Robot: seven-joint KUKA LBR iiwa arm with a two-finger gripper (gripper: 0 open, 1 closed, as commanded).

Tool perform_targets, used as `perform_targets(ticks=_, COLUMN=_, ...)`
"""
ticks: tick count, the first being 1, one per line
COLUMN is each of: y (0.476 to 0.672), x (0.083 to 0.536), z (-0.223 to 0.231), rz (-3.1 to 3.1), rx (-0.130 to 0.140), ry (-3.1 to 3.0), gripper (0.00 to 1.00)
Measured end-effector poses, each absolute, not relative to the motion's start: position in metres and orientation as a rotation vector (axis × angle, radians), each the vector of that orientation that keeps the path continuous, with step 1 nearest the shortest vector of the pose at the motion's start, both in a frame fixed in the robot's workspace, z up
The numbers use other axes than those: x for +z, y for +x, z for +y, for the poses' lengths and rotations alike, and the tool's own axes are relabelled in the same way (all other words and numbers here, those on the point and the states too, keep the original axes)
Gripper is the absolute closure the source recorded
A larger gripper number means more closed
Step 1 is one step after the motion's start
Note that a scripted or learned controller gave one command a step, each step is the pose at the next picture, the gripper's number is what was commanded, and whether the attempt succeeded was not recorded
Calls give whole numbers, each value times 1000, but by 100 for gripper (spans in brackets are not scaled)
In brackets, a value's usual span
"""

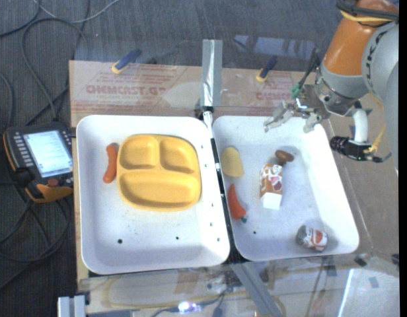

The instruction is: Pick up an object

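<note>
Looking into the right bin [335,177], I count five things I could go for: a small carton [271,185] lying near the middle, a brown lump [284,155] just beyond its far end, a yellow slice [232,162] against the left wall, a carrot [236,203] just nearer than that slice and also close to the left wall, and a crushed can [312,238] down in the near right corner. The carton and the brown lump sit very close together; I cannot tell whether they touch. The can is well apart from everything else, but it is hemmed by the near rim and the right wall. The widest bare floor I see lies in the near left part of this bin, between the carrot and the can, and along the far side above the brown lump.

My claw [293,115] hangs over the far edge of the right bin, near its far right corner, with the fingers spread apart and nothing between them. It is well clear of every object, the brown lump being the closest. The arm [352,41] comes in from the far right, outside the bin.

In the left bin [91,243], a yellow divided tray [160,171] takes up the middle and far part, with a sausage [110,162] just left of it, near the left wall. The near half of that bin's floor is bare. A handheld control unit [41,156] lies off the bench to the left.
</note>
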State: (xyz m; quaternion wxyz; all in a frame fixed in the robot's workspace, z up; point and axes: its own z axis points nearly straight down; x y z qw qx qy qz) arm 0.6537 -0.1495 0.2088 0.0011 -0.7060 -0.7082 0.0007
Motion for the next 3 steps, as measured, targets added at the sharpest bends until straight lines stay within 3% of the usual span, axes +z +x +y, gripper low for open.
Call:
perform_targets(ticks=1, y=583, x=93, z=-144, rz=-2043, rx=-1, ry=-2386, gripper=0)
perform_targets(ticks=2, y=583, x=102, z=-146, rz=-2042, rx=1, ry=-2388, gripper=100)
perform_targets(ticks=3, y=582, x=209, z=-107, rz=-1828, rx=6, ry=-2555, gripper=100)
